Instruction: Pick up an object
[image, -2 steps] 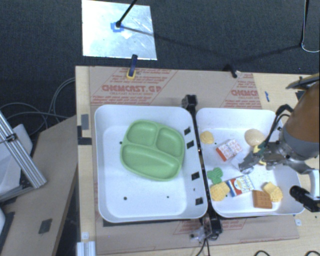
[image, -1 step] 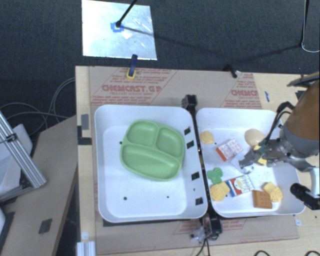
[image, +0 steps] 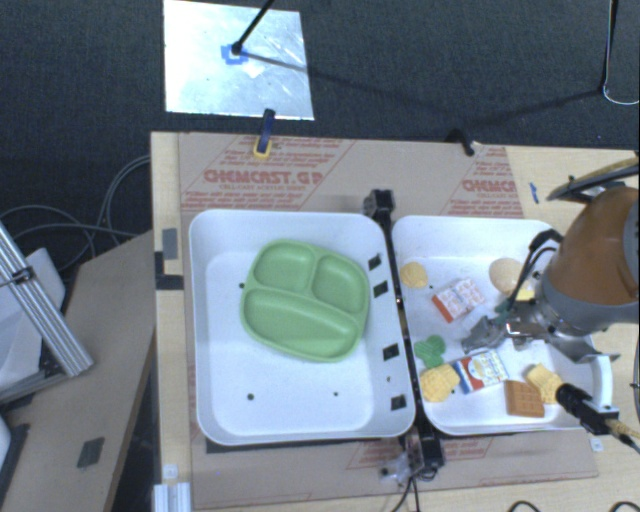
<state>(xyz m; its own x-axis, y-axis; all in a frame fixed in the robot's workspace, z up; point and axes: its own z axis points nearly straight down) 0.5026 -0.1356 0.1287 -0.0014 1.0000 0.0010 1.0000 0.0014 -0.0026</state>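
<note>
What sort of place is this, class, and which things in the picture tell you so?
Probably a robot test bench in a lab: a robot arm reaches over two white bins, one holding a green plate, the other toy food.

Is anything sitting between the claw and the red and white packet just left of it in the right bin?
Nothing visible does. The claw hangs over bare bin floor, with the red and white packet just up-left of it and open floor between.
</note>
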